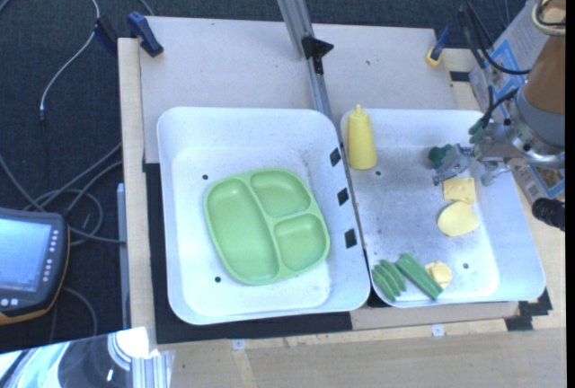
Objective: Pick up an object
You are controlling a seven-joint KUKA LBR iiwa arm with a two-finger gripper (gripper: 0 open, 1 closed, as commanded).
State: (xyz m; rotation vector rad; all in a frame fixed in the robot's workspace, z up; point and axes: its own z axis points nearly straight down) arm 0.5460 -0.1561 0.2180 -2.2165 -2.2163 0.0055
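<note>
Gripper (455,158) over right bin (521,287) (no legible writing anywhere)

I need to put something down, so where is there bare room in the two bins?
Right bin: bare floor between the yellow bottle and the green beans. Left bin: bare strip above the green tray. Crowded along the right, around the hand and yellow pieces.

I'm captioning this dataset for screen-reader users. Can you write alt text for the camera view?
A grey robot arm reaches in from the right, its gripper low over the right bin, which holds a yellow bottle, yellow food pieces and green pods. The left bin holds a green divided plate.
</note>
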